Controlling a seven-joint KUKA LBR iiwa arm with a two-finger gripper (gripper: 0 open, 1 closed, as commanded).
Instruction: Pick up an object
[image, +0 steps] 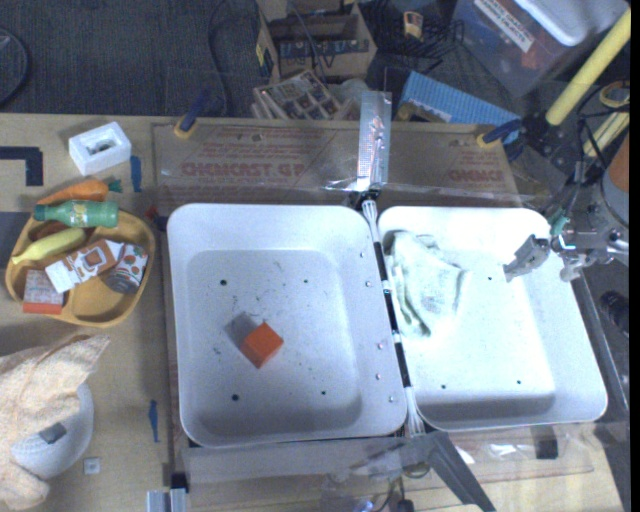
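Claw (528, 256) hovered at right bin's (500, 390) far edge, grip state indeterminable, probably approaching crumpled white cloth (425, 285). Orange block (263, 344) sat apart in left bin (200, 250).

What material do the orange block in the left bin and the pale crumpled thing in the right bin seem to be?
Orange block: probably painted wood or hard plastic; matte faces, sharp edges, a cast shadow. The look leaves it open.
Pale crumpled thing: likely thin cloth or soft plastic film; limp folds, faint greenish tint, slightly see-through.
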